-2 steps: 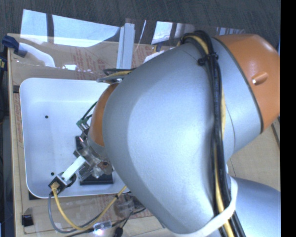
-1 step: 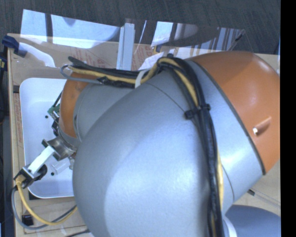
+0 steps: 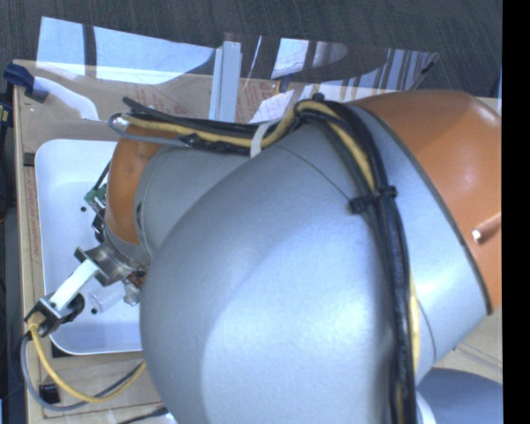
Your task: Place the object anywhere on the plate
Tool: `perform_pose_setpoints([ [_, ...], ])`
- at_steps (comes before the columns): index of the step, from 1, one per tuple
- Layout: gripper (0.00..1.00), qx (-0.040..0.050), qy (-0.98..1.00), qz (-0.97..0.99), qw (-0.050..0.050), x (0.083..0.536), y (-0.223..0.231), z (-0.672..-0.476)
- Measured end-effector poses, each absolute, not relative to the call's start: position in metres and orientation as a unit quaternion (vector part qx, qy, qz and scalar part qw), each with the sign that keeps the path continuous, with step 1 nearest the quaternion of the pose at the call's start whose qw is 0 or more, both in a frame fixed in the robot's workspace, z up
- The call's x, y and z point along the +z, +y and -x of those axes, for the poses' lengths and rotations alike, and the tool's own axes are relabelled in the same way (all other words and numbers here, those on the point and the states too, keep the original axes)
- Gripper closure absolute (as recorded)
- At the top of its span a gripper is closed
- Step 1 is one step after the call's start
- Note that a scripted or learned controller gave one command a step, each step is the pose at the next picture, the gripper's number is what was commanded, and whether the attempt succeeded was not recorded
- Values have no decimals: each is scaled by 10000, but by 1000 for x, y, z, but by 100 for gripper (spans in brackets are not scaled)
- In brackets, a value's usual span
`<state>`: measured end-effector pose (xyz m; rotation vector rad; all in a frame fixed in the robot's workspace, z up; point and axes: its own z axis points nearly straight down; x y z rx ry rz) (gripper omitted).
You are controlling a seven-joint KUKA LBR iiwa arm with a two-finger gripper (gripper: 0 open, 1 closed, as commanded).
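My grey arm (image 3: 291,263), with its orange band (image 3: 442,166), looms close to the camera and covers most of both bins. Its wrist reaches down into the left white bin (image 3: 49,162). The gripper (image 3: 115,276) sits low over the front part of that bin's floor, largely hidden behind the wrist. A white bracket (image 3: 66,297) sticks out from the wrist toward the bin's front left corner. The arm hides whatever lies beneath it.
Black and yellow cables (image 3: 371,193) run along the arm. A yellow cable (image 3: 71,387) loops over the bench's front left edge. Pale sheets (image 3: 115,51) and a metal post (image 3: 228,78) stand at the back. A blue clamp (image 3: 22,78) sits at the far left.
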<state>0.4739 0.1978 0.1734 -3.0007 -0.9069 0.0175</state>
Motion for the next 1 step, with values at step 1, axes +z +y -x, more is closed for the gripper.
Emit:
perform_pose_setpoints([
  [1, 100, 4, -2370, 9715, 2, 265, 144, -476],
])
